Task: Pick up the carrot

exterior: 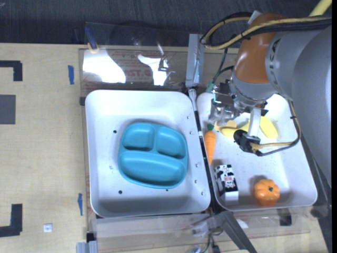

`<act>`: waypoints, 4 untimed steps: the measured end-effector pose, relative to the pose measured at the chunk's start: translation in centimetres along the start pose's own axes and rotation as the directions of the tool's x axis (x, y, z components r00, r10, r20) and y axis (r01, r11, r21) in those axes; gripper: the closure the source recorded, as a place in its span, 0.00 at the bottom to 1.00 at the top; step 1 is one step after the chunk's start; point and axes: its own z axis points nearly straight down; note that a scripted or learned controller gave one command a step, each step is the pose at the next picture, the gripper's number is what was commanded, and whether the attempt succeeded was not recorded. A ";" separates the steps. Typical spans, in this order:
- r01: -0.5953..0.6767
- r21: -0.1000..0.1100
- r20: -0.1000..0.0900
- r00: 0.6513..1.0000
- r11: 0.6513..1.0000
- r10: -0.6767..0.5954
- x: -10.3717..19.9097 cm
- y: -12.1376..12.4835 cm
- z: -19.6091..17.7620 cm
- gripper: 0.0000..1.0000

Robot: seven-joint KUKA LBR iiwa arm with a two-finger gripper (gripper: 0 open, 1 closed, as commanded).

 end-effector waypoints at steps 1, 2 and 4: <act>-0.165 0.005 0.001 0.986 0.986 0.165 -4.2 -0.1 0.0 1.00; 0.032 -0.001 0.001 0.999 0.999 -0.032 -5.5 8.1 -0.4 1.00; -0.649 0.000 0.000 0.761 0.761 0.649 -9.8 9.2 -12.9 1.00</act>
